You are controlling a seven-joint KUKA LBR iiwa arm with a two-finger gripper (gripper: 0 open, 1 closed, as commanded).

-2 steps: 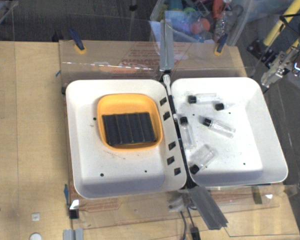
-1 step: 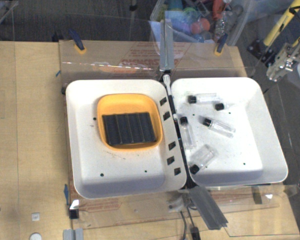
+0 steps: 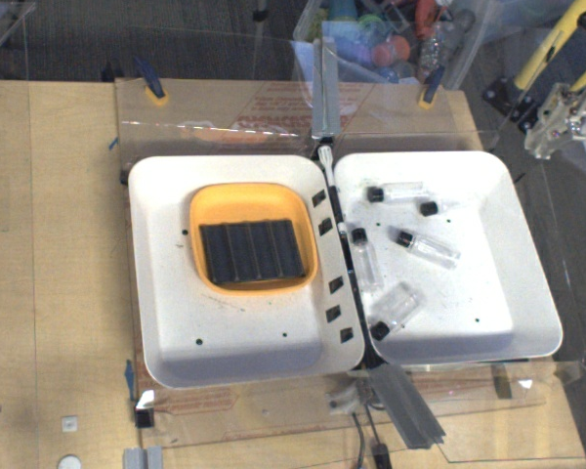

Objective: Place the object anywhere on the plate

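Claw (image 3: 563, 123) beyond right bin (image 3: 529, 262), apart from vials (image 3: 422, 245).

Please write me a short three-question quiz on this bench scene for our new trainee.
1. True or false: the dark ridged rectangular block lies on the orange rounded-square plate.
2. Which shallow white bin holds the clear plastic vials with black caps: A) the left bin, B) the right bin?
3. Fill in: the black square tabs run along the ___ between the bins.

Key
1. True
2. B
3. divider
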